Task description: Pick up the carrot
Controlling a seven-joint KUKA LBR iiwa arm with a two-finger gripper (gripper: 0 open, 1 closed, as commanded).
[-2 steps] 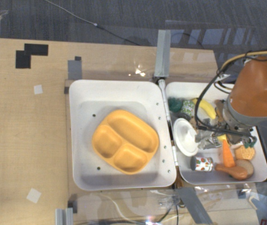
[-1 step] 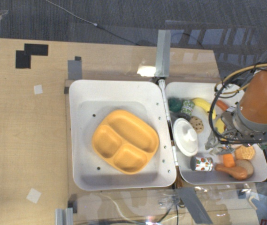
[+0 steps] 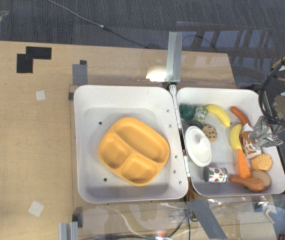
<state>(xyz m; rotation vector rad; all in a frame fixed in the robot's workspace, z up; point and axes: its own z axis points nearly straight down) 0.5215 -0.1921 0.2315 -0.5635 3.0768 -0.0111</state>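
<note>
Near right of right bin [image 3: 222, 191]: carrot [image 3: 243, 165] lying flat, not lifted. Tool [image 3: 260, 132] just beyond its far end, above it; open or closed, cannot tell. Grasp and lift remaining.

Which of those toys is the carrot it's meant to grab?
Look in the right white bin, near its front right corner. The carrot is the small orange cone lying just below the claw, between a round cracker and a little printed can. Unlike its neighbours, it tapers to a point.
</note>
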